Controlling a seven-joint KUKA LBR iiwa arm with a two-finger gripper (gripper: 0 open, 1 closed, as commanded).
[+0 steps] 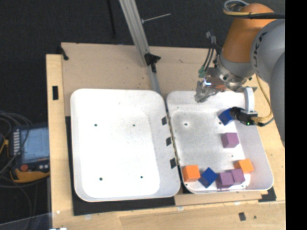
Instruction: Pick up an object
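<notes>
My gripper (203,94) hangs over the far edge of the right bin (192,128), with nothing visible between its fingers. A blue cube (225,116) lies just to its right, near the bin's far side. A purple cube (230,140) sits mid-right in the bin. Along the near edge lie an orange cube (191,172), a blue cube (208,177), two purple cubes (229,178) side by side, and another orange cube (246,166).
The left bin (117,143) sits beside the right one. A slanted metal rail (136,30) rises behind the bins. A grey device with cables (29,150) lies off the bench at the left.
</notes>
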